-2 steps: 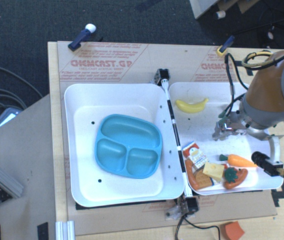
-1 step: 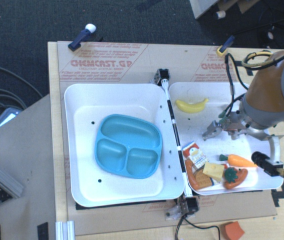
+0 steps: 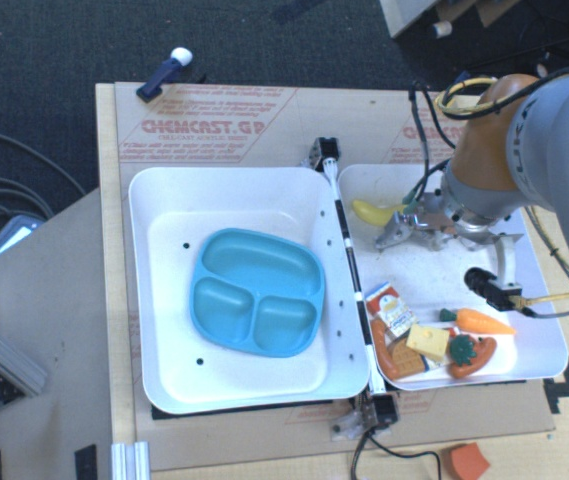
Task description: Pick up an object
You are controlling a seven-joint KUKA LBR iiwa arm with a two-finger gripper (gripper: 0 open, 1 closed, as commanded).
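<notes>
1. While the arm reaches in from the right, its tool hangs low over the far part of the right bin, just beside the banana.
2. The banana lies a little to the left of the tool and slightly farther away, close to the divider between the bins, with its long axis running roughly left to right.
3. Whether the tool is wide or narrow I cannot tell; the metal parts at the wrist blur together, and nothing shows clearly held.
4. Other candidates lie nearer in the same bin: a carrot, a cheese wedge and a small carton, all well apart from the tool.
5. The left bin carries a blue divided plate.
6. Judging by position, the banana is the likeliest target, needing a short shift leftward.
</notes>
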